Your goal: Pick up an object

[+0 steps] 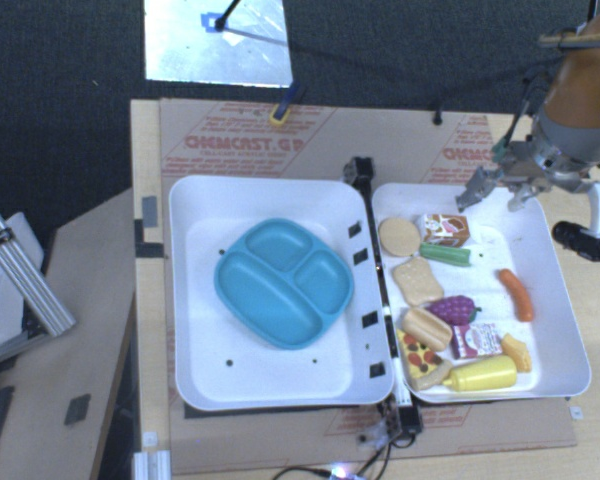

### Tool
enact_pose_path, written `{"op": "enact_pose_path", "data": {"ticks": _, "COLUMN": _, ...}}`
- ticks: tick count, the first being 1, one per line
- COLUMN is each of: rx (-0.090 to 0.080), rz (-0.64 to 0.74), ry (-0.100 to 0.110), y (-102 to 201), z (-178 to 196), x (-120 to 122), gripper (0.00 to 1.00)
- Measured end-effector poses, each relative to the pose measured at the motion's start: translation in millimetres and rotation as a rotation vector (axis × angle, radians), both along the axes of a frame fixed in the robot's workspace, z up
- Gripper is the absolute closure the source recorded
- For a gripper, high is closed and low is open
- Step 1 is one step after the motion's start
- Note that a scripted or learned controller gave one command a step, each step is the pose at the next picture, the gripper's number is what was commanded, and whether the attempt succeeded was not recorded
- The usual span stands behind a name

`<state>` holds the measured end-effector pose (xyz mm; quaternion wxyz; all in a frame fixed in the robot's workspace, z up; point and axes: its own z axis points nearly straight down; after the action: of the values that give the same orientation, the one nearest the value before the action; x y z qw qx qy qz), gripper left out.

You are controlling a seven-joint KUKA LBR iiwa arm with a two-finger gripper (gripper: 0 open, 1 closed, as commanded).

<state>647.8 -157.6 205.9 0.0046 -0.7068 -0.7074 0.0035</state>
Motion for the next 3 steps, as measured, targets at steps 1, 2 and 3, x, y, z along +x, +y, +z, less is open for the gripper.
{"op": "enact_pose_path", "data": {"ticks": 1, "rx": -0.002, "rz": 0.002, "ry": -0.014, "y": 0, "z": 9, "x": 3, "gripper": 0.0}}
{"op": "enact_pose_path", "data": {"ticks": 2, "rx": -0.002, "rz": 0.001, "ry": -0.011, "y": 1, "z": -52, "x": 2, "gripper": 0.0}}
{"op": "enact_pose_path", "data": {"ticks": 3, "rx": 0.005, "rz": 0.0, "ry": -0.019, "y": -4, "z": -104, "x": 2, "gripper": 0.0}}
